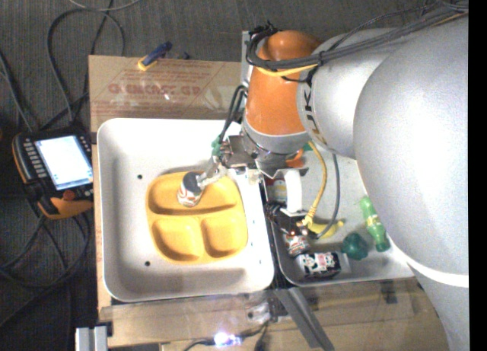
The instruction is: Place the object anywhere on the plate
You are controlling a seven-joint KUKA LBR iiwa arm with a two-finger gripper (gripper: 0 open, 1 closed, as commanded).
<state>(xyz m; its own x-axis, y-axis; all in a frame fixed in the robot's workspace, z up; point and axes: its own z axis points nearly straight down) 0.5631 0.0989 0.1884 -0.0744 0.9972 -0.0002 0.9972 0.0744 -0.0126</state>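
Plate: I saw a yellow divided plastic plate (199,228), smooth, faintly glossy.
Bin: the left shallow white plastic bin (122,189) looked matt.
Arm: the orange wrist band (278,98) shone glossy; the grey arm casing (403,129) looked smooth.
Board: the brown cardboard sheet (163,90) looked dull.

Even overhead light—soft glare on the white bin (114,189) and grey arm (411,136), floor dim, slightly grainy.
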